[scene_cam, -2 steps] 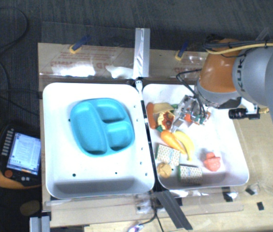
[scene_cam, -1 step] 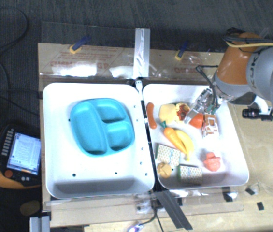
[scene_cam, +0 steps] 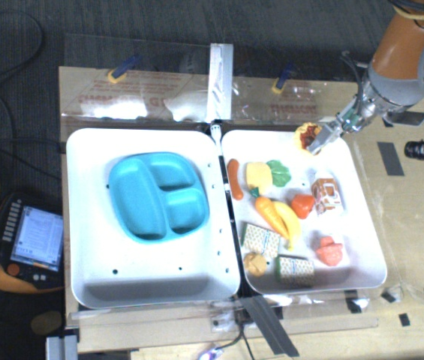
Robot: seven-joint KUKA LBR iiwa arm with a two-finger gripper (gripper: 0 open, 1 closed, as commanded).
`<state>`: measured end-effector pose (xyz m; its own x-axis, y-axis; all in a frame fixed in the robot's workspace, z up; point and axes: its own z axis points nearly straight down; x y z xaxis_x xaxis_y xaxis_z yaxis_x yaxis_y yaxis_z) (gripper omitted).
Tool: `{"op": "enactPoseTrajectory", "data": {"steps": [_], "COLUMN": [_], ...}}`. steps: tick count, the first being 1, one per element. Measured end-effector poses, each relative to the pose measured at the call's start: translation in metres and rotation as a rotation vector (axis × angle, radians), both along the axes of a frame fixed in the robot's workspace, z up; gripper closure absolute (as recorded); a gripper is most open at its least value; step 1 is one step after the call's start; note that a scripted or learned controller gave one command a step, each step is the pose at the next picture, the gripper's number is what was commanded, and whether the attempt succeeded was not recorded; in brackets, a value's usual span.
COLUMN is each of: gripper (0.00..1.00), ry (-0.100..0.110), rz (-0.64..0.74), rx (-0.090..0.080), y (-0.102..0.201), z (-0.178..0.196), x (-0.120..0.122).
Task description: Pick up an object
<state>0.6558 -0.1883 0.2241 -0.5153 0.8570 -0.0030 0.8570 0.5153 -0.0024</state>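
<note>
Start at the left of your view: cables and a handheld pendant (scene_cam: 30,240) lie on the dark floor beside the bench, well apart from the work. The left bin (scene_cam: 91,276) carries a blue divided tray (scene_cam: 159,195) and nothing else you would pick from. Past the divider, the right bin (scene_cam: 368,253) holds the toy food: a sausage (scene_cam: 234,178) along its left wall, a yellow block (scene_cam: 258,175) with a green piece (scene_cam: 278,172) beside it, a banana (scene_cam: 283,217) and a carrot (scene_cam: 266,212) in the middle, a tomato-red piece (scene_cam: 302,205), a small carton (scene_cam: 326,195), a pink piece (scene_cam: 329,250) and patterned packets (scene_cam: 261,239) near the front. At that bin's upper right corner, the gripper (scene_cam: 318,142) hangs above the rim with a small yellow and red object (scene_cam: 308,134) at its tip, which looks lifted off the floor of the bin. I judge the pick to be largely made, though the object is small and blurred, so check the grip is closed on it. Clear plastic sheeting (scene_cam: 151,88) is clipped along the back of the wooden bench (scene_cam: 407,201).
</note>
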Motion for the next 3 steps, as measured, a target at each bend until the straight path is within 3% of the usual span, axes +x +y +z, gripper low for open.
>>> {"op": "enactPoseTrajectory", "data": {"steps": [1,2,3], "gripper": [1.00,1.00,1.00], "ry": [-0.001,0.001,0.001], "rz": [0.065,-0.044,-0.454], "rx": [-0.003,0.004,0.002], "y": [-0.012,0.070,0.132], "z": [0.015,-0.018,-0.018], "x": [0.013,-0.059,-0.059]}}
